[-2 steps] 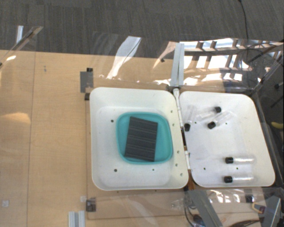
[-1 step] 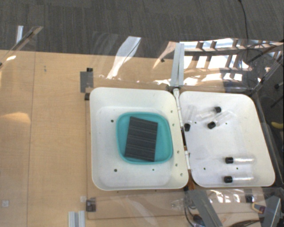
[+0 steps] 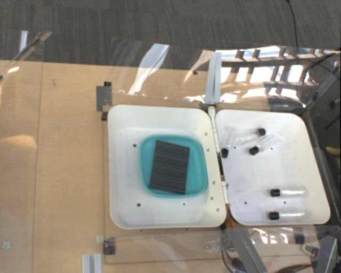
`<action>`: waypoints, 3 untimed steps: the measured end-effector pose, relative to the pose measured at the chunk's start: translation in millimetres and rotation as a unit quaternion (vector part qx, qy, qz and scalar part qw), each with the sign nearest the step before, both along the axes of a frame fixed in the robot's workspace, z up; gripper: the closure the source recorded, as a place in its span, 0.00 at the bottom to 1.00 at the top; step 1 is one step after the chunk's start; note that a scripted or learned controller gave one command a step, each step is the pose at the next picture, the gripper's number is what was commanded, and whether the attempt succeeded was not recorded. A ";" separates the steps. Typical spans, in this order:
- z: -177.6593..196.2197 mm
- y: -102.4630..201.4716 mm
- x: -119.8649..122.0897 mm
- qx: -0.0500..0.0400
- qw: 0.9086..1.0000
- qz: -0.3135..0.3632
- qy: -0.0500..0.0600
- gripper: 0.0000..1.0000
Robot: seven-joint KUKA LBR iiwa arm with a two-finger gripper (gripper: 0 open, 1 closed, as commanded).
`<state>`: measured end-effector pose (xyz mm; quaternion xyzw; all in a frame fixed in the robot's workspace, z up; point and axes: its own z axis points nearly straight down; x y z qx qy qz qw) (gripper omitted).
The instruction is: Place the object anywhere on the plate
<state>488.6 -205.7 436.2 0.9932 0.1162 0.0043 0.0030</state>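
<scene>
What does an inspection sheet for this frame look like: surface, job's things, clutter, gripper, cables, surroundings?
Surface: wooden bench bearing two shallow white bins, the left bin and the right bin, side by side.
Job's things: teal plate in the middle of the left bin; a dark ribbed rectangular block lies flat on it, within the rim.
Clutter: several clear tubes with black caps in the right bin, about five, among them one near the top and one at the bottom.
Gripper: nothing seen.
Cables: a dark cable over the floor at top right; wires below the bins.
Surroundings: grey carpet; clear sheeting with glare; metal frame at top right.
</scene>
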 end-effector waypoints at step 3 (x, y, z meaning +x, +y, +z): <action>-0.1 0.2 0.0 0.000 1.000 -0.011 0.000 0.00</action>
